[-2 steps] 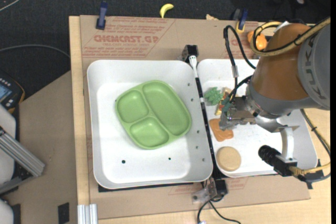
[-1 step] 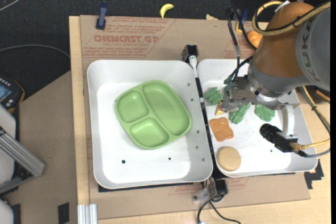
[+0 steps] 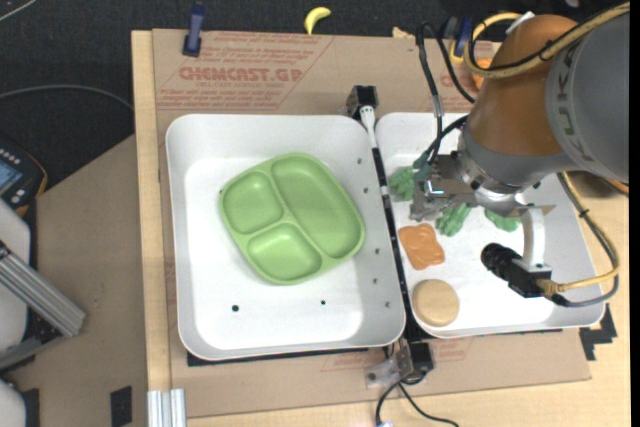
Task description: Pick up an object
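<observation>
Nearest the lens, a tan round piece [image 3: 436, 302] is lying at the near edge of the right bin [image 3: 565, 290], close to the wall that this bin shares with its neighbour. Just behind it, an orange piece [image 3: 421, 245] is resting flat, apart from the tan one by a thin strip of white floor.

Gripper [image 3: 433, 202] is hanging low over the far-left part of the right bin, just beyond the orange piece. Green pieces [image 3: 455, 218] are lying scattered around and under it: one toward the dividing wall, one directly below the metal parts, and one further right, partly covered by the wrist. Whether the claw is released or clenched cannot be told from this angle, as the wrist is blocking the view, and no piece is visibly grasped. Contact with the green pieces also cannot be told.

Arm [image 3: 560, 95], grey with its orange band, is reaching in from the right and covering much of the right bin's far side.

Left bin [image 3: 200, 175] is holding a green plate [image 3: 290, 215] with three compartments, lying flat and turned at an angle to the walls.

Both bins are sitting on a cardboard sheet [image 3: 250, 75] with red lettering. A blue clip [image 3: 194, 28] is gripping its far edge, and a yellow thing [image 3: 317, 17] is lying just beyond that edge.
</observation>
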Action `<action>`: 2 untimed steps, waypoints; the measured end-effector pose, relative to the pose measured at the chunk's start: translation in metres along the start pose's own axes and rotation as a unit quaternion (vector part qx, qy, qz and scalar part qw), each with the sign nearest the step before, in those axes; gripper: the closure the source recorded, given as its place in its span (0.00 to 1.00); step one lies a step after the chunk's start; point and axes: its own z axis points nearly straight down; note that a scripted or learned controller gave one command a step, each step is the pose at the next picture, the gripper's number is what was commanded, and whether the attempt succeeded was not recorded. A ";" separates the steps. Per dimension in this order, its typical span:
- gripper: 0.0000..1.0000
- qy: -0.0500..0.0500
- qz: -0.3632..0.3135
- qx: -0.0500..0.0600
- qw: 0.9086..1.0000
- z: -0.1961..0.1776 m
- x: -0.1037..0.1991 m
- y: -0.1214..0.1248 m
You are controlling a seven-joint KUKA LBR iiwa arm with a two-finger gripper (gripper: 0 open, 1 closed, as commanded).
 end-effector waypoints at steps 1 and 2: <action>1.00 0.000 -0.001 0.000 1.000 0.007 0.023 0.005; 1.00 -0.001 0.000 -0.002 1.000 0.015 0.022 0.014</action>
